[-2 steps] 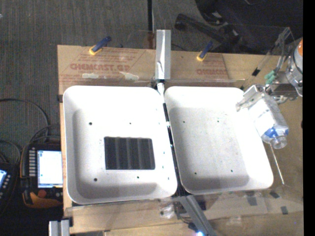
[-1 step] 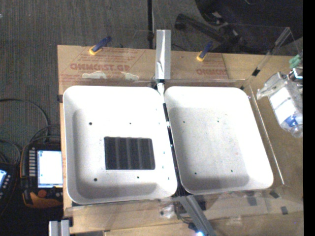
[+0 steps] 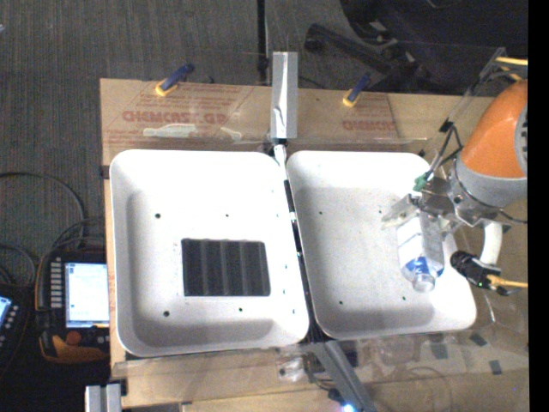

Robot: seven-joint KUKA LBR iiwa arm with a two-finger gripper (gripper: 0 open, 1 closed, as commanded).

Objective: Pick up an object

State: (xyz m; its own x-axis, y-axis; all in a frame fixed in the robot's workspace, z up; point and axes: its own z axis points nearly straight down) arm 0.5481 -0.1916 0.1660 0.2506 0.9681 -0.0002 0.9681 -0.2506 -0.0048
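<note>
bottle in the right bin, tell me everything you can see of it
The bottle looks like clear plastic, see-through enough that the white bin shows through its body. It has a blue cap at the end nearer the camera. It appears to be tilted, cap end down and toward the bin's front right corner, with its upper end under the gripper. Whether the gripper actually grips it, and whether the cap end rests on the bin floor, cannot be told from this view.
</note>
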